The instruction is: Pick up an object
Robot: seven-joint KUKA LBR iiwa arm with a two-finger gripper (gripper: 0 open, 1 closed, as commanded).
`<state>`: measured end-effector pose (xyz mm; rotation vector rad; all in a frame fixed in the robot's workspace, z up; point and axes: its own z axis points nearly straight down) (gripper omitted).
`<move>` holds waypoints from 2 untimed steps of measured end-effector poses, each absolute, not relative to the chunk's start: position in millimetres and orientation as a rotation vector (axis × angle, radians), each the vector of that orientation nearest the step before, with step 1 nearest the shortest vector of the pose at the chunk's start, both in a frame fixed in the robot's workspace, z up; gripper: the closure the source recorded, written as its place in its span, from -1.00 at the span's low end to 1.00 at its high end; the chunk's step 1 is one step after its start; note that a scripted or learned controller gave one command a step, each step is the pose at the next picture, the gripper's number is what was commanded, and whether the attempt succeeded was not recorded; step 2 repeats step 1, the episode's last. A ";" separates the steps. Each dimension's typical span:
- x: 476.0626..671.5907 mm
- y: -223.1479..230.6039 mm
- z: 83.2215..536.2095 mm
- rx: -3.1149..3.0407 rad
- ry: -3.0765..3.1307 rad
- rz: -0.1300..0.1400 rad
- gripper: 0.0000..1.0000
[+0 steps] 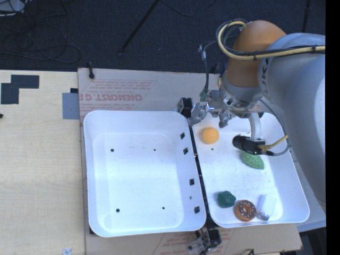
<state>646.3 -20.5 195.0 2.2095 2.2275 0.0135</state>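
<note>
An orange ball (211,135) lies in the right bin (289,193), near its far left corner. My gripper (211,117) hangs just beyond the ball, at the bin's far edge, under the orange wrist band. Its two metal fingers stand apart, open, with nothing between them. A light green flat piece (254,160) lies to the right of the ball, next to a black cable fitting on the arm. At the near end of the bin sit a dark green lump (226,198), a brown sprinkled doughnut (245,210) and a white cylinder (267,206).
The left bin (95,142) sits beside the right one, the two joined by a black-clipped divider (192,163). The grey arm body covers the right side of the right bin. Cardboard lies under both bins, with a wooden bench to the left.
</note>
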 end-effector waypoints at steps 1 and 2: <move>598.6 44.3 186.9 2.221 2.232 -0.004 -1.00; 598.6 44.3 186.9 2.221 2.232 -0.004 -1.00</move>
